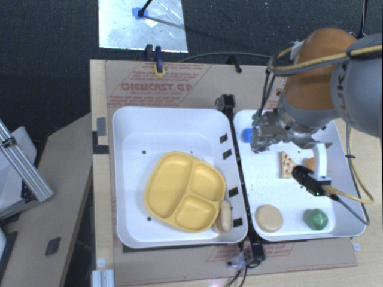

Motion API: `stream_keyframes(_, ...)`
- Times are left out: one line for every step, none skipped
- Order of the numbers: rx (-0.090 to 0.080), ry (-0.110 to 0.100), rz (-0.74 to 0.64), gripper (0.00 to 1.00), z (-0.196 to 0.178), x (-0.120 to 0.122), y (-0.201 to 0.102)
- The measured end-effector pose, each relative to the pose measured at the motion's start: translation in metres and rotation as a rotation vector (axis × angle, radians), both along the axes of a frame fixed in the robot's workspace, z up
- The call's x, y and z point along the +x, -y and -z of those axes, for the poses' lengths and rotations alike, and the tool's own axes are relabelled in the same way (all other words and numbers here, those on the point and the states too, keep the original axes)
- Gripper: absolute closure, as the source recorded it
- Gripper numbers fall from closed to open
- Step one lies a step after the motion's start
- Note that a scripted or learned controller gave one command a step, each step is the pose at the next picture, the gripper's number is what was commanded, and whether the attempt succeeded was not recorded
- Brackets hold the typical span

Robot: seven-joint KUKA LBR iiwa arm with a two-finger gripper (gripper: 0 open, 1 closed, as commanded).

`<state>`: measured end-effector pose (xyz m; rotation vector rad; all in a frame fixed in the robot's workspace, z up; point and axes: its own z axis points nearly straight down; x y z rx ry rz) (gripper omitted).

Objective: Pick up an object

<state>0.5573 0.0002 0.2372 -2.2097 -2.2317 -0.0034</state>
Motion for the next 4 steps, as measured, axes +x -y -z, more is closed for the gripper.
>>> stream_keyframes(0.0, -0.001, 0.001, 1.0, 0.011, -0.002, -0.046)
stream_keyframes(0.0, 0.0, 0.001, 1.0, 0.02, 0.005, -0.092)
stream_keyframes(-0.001, 0.0, 0.003, 1.0, 0.02, 0.004, -0.108)
stream_keyframes(-0.002, 0.0, 0.005, 0.0, 0.02, 0.004, -0.108)
